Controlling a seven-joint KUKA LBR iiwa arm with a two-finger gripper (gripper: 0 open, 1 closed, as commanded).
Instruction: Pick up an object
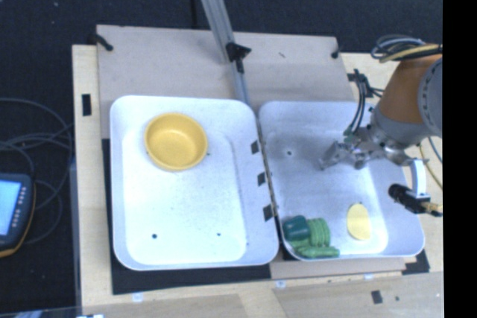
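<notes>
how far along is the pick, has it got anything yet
Done: the gripper is over the right bin, above bare floor. In hand: nothing shows between its fingers. Left: the whole grasp. The green object and the yellow piece lie at that bin's near edge, apart from the gripper, and the yellow bowl sits in the left bin.

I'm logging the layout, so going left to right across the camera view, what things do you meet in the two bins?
Yellow bowl in the left bin → green object at the right bin's near edge → gripper → small yellow piece.
</notes>
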